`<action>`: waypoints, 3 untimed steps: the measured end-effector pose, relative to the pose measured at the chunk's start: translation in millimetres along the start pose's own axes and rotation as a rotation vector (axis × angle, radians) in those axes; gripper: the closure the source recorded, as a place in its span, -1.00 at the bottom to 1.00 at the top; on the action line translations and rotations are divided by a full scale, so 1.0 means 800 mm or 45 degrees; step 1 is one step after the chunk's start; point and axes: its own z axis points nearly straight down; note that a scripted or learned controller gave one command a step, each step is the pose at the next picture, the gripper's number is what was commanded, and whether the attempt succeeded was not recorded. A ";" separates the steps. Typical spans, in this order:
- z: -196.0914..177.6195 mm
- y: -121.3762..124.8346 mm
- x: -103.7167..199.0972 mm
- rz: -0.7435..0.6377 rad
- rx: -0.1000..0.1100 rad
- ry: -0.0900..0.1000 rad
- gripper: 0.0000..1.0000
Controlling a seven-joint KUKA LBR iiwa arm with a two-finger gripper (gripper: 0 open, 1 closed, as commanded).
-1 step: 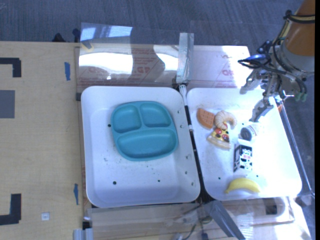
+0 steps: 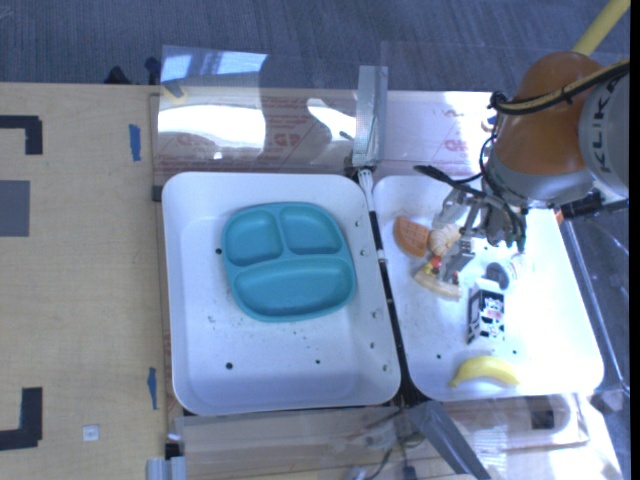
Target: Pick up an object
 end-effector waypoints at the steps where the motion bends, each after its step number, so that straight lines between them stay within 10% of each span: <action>1: 0.064 0.004 -0.028 0.415 -0.002 -0.015 -1.00; 2: 0.046 0.006 -0.032 0.413 -0.004 -0.029 1.00; 3: -0.150 0.086 -0.009 0.452 -0.010 -0.032 1.00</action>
